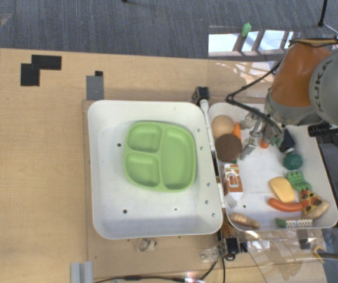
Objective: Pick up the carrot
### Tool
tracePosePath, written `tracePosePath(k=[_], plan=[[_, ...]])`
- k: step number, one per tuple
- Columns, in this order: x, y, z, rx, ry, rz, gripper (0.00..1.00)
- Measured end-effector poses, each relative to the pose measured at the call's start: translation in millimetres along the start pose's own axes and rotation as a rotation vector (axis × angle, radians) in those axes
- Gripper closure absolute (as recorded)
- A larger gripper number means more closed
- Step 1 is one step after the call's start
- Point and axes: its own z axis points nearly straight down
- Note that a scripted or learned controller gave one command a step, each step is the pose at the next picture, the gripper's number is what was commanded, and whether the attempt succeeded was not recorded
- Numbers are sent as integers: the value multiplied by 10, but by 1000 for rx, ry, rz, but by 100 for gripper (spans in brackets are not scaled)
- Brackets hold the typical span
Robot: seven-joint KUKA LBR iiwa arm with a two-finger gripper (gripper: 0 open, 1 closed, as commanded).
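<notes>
The gripper (252, 139) hangs low over the back of the right bin (328, 175), under the arm's orange band. A small orange piece, which looks like the carrot (237, 130), pokes out just left of the gripper between a tan egg-like toy (221, 124) and a brown round toy (228, 148). Another orange bit (265, 144) shows at the gripper's right side. The gripper body hides whatever lies between these two bits, so I cannot tell whether they are one object or whether it is held.
The right bin also holds a teal ball (292, 160), a yellow block (282, 188), a long orange-red sausage-like toy (285, 205), a pizza slice (313, 204) and a small box (233, 178). The left bin (107, 158) holds a green divided plate (160, 156).
</notes>
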Motion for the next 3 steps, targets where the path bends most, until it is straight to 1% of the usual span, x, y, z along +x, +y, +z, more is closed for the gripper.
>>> tracePosePath(k=[1,2,3], plan=[[-75,159,18,11,21,329,0],[58,244,4,7,2,689,0],[-155,260,27,17,12,1109,0]])
